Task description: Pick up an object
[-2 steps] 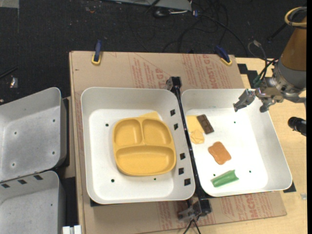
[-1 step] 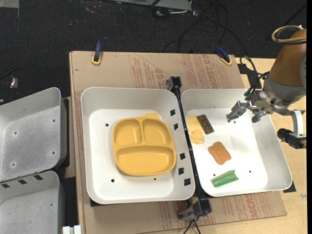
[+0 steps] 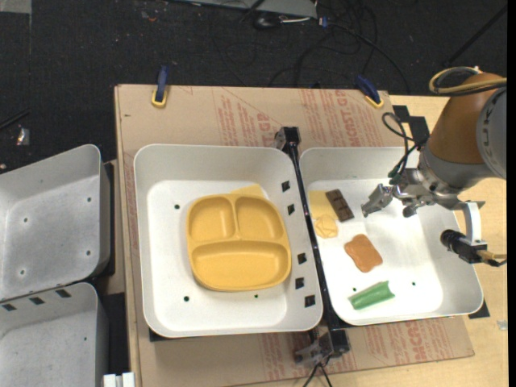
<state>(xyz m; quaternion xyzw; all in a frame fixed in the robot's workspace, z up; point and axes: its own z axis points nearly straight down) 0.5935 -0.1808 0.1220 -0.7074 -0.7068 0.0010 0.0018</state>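
Camera view, looking down at a slant. Tabletop [image 3: 210, 107] is a brown board carrying two shallow white bins side by side, with blue-and-yellow clamps at its far edge. Left bin [image 3: 153, 216] holds a yellow divided tray [image 3: 239, 243], three compartments, lying flat near the bin's middle. Right bin [image 3: 451, 285] holds four small items: a dark brown bar [image 3: 339, 205] toward the far left part, tilted; a pale yellow piece [image 3: 324, 223] just beside it on the near-left side, close to the wall between the bins; an orange-brown block [image 3: 363, 252] near the bin's middle; a green piece [image 3: 372, 295] lying tilted at the near side, well apart from the bar. Arm [image 3: 459, 135] reaches in from the right, orange band above the wrist, over the far right part of the right bin. Claw [image 3: 395, 199] sits above the bin floor, fingers spread apart, nothing between them. It is to the right of the brown bar and beyond the orange-brown block, touching neither. All four items rest on the bin floor, none lifted. A further white bin [image 3: 48, 216] lies off the tabletop at the left.
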